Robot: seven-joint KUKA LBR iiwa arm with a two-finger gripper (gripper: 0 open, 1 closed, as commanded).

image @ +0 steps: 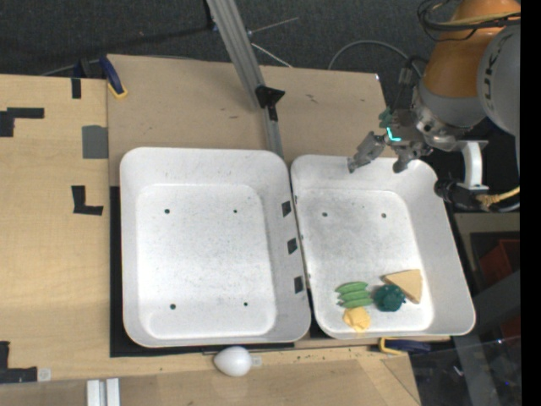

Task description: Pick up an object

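Note:
Several small objects lie at the near end of the right bin (439, 227): a green pod-shaped piece (353, 293), a yellow piece (357, 318), a dark teal lump (389, 299) and a tan wedge (406, 283). My gripper (380, 159) hangs over the far rim of the right bin, well away from them. Its two fingers (365, 155) stand apart with nothing between them.
The left bin (139, 227) sits beside the right one. A white egg-like object (232, 361) lies on the bench in front of the left bin. A grey metal pole (245, 57) slants down to the gap between the bins' far ends.

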